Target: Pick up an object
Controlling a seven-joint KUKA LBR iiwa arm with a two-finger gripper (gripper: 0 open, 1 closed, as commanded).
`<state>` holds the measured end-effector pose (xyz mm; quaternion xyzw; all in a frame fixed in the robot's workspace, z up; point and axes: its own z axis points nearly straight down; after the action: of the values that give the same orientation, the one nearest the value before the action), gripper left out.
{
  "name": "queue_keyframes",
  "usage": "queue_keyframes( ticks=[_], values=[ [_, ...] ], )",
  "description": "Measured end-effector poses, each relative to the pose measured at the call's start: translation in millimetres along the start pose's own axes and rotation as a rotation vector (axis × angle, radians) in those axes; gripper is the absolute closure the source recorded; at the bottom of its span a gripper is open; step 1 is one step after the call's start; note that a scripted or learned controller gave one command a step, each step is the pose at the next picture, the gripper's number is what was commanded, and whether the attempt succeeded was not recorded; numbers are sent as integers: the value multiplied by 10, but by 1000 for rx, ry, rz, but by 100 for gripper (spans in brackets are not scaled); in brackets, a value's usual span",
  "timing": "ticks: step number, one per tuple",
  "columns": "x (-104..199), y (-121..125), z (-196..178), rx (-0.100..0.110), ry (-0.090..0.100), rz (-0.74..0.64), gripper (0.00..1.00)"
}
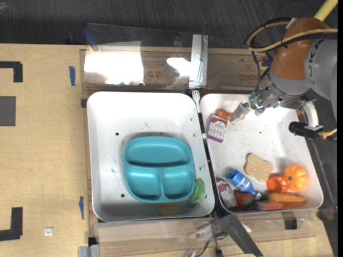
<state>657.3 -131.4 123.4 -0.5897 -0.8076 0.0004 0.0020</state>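
My gripper point(247, 107) hangs low over the back of the right bin point(270, 138), its tip just right of a small orange piece point(224, 113). A purple and white packet point(217, 128) lies just below that piece, by the bin's left wall. Toward the front lie a tan cracker point(259, 167), an orange pumpkin point(296, 176), a red-orange tomato point(274, 183), a carrot point(287, 198) and a blue packet point(241, 181). I see nothing held in the gripper.
The left bin point(139, 111) holds a teal divided plate point(158, 167) with a green item point(198, 191) at its right edge. A clear panel point(144, 63) stands behind the bins. Cables point(268, 33) loop above the orange wrist band.
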Motion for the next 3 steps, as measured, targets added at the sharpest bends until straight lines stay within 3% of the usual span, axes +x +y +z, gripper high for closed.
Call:
queue_keyframes(
  ticks=[1,2,3],
  values=[
    [-6,0,-7,-1,-1,0,0],
    [-32,99,382,-2,-1,48,0],
    [-36,101,291,2,-2,45,100]
  ],
)
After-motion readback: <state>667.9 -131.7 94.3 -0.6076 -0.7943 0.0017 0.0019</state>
